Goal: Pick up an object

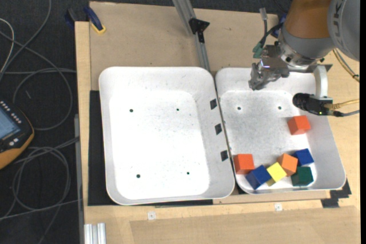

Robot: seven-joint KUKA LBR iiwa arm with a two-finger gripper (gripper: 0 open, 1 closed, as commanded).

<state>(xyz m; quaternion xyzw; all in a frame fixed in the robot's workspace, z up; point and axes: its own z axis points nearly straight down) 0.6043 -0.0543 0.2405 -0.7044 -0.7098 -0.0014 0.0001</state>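
Note:
My gripper (258, 82) hangs over the far left part of the right bin (251, 106), well above the bin floor. Nothing shows between its fingers. The blocks lie toward the near side of that bin. An orange block (298, 124) sits alone near the right wall. Along the near edge are another orange block (244, 163), a blue block (258, 175), a yellow block (276, 171), an orange block (289, 163), a blue block (303, 156) and a dark green block (302, 176).
The left bin (154, 134) stands beside the right one, with black clips (218, 128) along the shared wall. A metal pole (183, 3) slants across the bench behind the bins. Cables lie on the floor at the left.

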